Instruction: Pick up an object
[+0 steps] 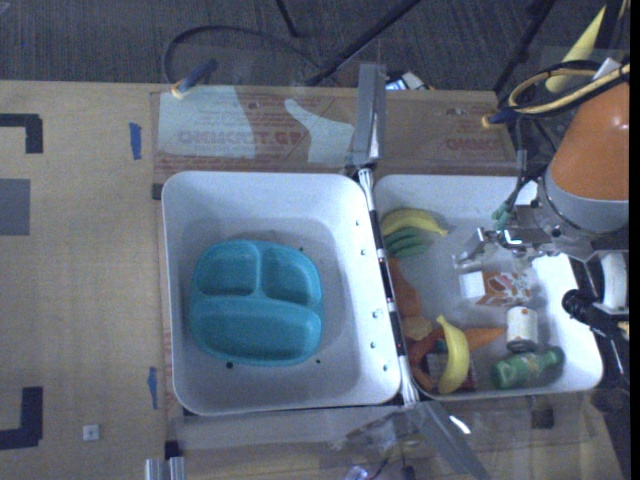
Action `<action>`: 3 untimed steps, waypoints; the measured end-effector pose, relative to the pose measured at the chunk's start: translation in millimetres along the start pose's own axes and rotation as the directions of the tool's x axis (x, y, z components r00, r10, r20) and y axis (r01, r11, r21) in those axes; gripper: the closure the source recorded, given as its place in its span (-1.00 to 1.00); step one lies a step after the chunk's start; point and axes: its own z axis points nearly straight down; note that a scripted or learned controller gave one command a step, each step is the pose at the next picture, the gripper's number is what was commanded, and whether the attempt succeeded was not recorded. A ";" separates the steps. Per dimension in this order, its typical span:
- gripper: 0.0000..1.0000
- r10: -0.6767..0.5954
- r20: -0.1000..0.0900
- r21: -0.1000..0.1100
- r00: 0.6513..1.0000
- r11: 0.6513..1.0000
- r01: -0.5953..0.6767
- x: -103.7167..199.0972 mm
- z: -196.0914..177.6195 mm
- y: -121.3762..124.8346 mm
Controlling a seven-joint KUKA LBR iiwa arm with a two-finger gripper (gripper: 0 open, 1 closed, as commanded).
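My gripper (497, 240) hangs over the upper middle of the right bin (590, 368), with the grey arm and its orange band behind it at the right edge. Just below the gripper lies a white and orange carton (500, 287). A yellow banana (416, 221) and a green piece (404, 241) rest at the bin's upper left. Along the front lie a second banana (455, 355), an orange carrot (486, 335), a small white can (520, 328) and a green bottle (525, 367). I see nothing in the gripper's grasp.
The left bin (200, 208) holds a blue divided plate (257, 301). An orange strip (406, 295) and small red pieces (424, 352) lie along the right bin's left wall. A metal divider (378, 268) separates the bins. Cables and tripod legs lie beyond the bench.
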 end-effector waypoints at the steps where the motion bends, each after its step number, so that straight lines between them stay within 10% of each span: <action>1: -1.00 -0.048 0.011 -0.036 0.999 0.998 0.048 -33.2 100.2 16.7; 2: -1.00 0.106 0.005 -0.033 0.994 0.994 -0.106 -76.7 104.2 -34.1; 3: -1.00 0.117 0.027 -0.060 0.993 0.992 -0.115 -52.0 109.4 -32.0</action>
